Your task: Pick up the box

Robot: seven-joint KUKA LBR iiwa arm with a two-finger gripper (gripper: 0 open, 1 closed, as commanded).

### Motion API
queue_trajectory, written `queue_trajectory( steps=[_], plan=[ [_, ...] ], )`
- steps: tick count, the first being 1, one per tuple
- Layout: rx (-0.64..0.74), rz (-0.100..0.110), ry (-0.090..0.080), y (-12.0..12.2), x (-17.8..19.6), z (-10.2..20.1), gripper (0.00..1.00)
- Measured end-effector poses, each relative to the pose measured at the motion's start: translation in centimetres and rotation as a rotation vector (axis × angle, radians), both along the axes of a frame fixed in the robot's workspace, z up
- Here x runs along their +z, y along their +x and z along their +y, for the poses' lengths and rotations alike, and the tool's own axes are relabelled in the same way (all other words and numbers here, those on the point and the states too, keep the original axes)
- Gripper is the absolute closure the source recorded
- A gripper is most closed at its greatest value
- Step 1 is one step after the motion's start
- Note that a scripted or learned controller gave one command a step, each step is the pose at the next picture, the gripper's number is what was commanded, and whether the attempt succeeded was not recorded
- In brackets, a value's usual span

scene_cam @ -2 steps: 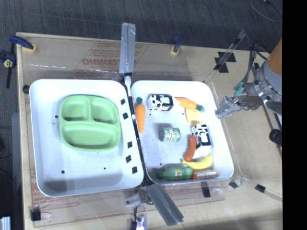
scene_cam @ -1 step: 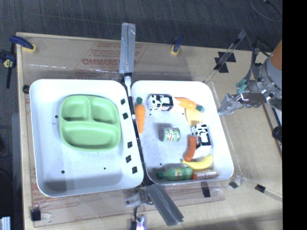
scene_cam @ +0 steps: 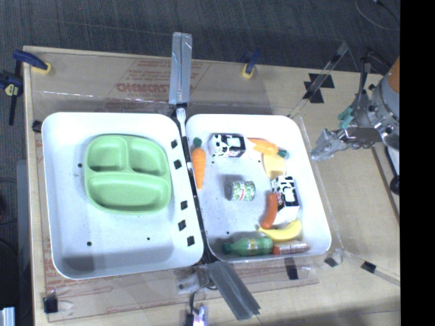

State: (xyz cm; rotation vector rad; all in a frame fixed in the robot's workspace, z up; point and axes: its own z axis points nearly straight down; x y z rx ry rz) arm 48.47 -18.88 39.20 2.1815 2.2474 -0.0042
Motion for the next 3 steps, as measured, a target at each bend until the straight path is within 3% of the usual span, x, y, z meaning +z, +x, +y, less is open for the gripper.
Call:
queue_trajectory(
  steps=[2, 3],
  plan=[
    [0.014, -0.003, -0.004, 0.3, 2.1, 0.1, 1.0],
    [0.16, 0.003, 0.007, 5.0, 5.1, 0.5, 1.0]
  ],
)
